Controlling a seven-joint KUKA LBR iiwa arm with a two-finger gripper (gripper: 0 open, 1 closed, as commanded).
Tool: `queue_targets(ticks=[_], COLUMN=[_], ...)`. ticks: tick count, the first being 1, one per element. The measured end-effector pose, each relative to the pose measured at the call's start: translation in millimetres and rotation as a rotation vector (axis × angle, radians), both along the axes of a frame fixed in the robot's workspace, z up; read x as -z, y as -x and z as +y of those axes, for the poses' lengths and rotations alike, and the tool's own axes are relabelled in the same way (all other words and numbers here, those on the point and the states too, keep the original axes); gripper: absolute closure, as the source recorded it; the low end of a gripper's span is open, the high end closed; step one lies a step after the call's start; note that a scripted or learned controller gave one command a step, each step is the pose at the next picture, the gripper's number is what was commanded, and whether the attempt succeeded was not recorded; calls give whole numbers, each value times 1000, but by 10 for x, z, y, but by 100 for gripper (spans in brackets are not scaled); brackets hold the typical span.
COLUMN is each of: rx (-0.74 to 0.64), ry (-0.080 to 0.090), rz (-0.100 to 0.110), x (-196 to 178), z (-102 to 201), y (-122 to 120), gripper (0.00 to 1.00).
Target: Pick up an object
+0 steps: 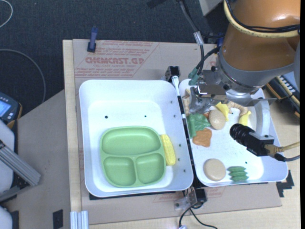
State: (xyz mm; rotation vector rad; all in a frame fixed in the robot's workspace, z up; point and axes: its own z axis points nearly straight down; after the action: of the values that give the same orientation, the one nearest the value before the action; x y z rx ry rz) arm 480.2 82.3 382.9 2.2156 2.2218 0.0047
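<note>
Here, arm [259, 37] low over right bin [267, 173], toy food.

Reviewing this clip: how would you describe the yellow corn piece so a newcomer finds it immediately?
Start at the left white bin, which holds a green divided tray. The yellow corn piece lies against that tray's right edge, near the wall shared with the right bin. It is the one yellow, ridged, elongated item in the left bin.

Fixed camera above bench [71, 128] — slanted downward, both bins [90, 128] framed.
</note>
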Motion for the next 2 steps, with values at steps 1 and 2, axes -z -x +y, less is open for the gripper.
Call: queue_targets(ticks=[1, 2], rx=[-2, -2], ry=[1, 1], rz=[-2, -4], x=[-101, -203], z=[4, 7], y=[-5, -11], gripper=[100, 100])
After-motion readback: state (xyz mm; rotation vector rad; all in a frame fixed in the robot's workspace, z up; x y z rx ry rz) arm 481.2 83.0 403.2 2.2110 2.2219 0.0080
